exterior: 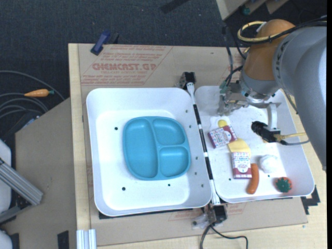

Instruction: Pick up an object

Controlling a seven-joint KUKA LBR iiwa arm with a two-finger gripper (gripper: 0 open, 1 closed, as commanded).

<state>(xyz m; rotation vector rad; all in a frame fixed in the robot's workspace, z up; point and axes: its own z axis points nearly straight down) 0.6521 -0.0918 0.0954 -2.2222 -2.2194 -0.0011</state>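
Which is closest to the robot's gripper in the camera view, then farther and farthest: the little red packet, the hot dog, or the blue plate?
From the gripper:
1. Red packet, just below it, right bin.
2. Hot dog, near the right bin's bottom edge.
3. Blue plate, over in the left bin.

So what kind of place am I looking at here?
Probably a robotics lab: a robot arm reaches over two white bins, with toy food and loose cables around.

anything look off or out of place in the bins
Nothing looks spilled or broken. The blue divided plate lies flat in the left bin. The right bin holds small items scattered at loose angles, including a hot dog lying near the front edge.
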